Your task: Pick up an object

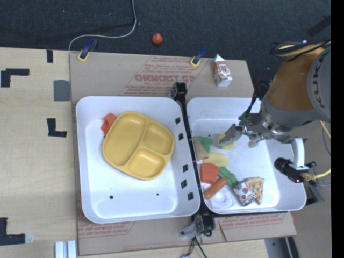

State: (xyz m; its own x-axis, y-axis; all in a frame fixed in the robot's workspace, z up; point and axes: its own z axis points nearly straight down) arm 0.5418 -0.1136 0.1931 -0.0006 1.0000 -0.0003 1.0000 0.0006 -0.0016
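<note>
My gripper [230, 138] hangs low over the upper middle of the right bin [279, 198], reaching in from the right. A small yellow-green piece [225, 141] shows right at its tip; whether it is gripped or just lies underneath is unclear. Just left of the tip lies a green and cream toy food [202, 145], with a yellow piece [217, 158] below it. Further toward the front are a red piece [209, 172], a green piece [228, 175], an orange carrot [215, 188], a white piece [221, 199] and a pizza slice [250, 190].
The left bin [129, 203] holds a yellow divided plate [138, 144] with an orange piece [109, 123] tucked under its left edge. A small milk carton [222, 72] stands on the cardboard behind the right bin. An orange ball [157, 38] lies on the dark floor beyond.
</note>
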